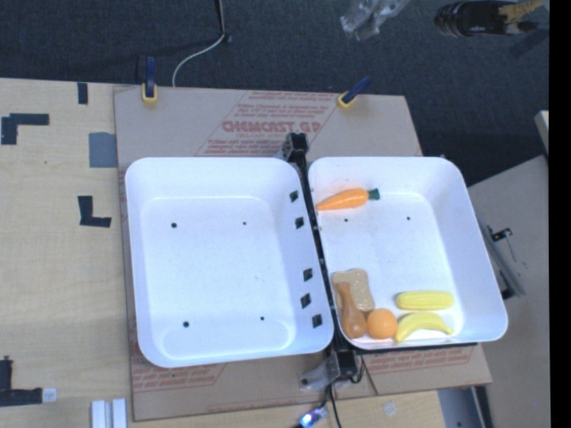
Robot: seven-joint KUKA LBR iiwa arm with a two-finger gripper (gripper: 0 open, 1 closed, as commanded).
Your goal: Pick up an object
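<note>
On the far left we see the wooden bench top (53, 266) with some dark tape marks on it. A brown cardboard sheet (268, 123) lies under both bins, and it is fixed at its far edge by two clamps, a yellow and blue one (148, 87) and another one (353, 91) more to the right. A white cable (201, 50) runs over the dark floor behind the sheet.

The left bin (138, 203) is white and shallow, with a few small dark dots on its floor. It touches the right bin (464, 203) along a middle seam that carries small black clips.

All the objects lie in the right bin. A carrot (343, 200) rests near the far left corner, just beside the seam. Its long axis goes almost left to right, a little tilted; the orange tip points left to the seam and the green end points right. In the near left corner a tan bread-like piece (355, 288) lies together with a brown elongated thing (350, 317), both with the long axis going from far to near. An orange ball (382, 324) touches them on the right. Next come a corn cob (424, 300) and a banana (423, 326), both lying left to right, the banana just in front of the corn.

The gripper (375, 7) hangs at the top, high above the bench and well apart from the bins. It is blurred, so we cannot tell how its fingers stand, and we see nothing in it.
</note>
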